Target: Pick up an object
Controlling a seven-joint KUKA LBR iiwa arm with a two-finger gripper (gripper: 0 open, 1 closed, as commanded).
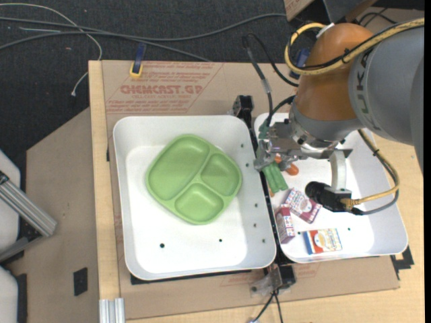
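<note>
Camera view gives us a green stick-shaped object (275, 178) at the right bin's (384, 237) left edge, directly under the gripper (273, 155); whether its jaws are apart or together, we cannot tell. Small packets (301, 206) lie nearer, and a green divided plate (194, 178) fills the left bin (135, 247).

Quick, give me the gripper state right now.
Gripper: low over the left edge of the right bin, right at a green object; whether it is open, closed or holding anything cannot be told.
</note>
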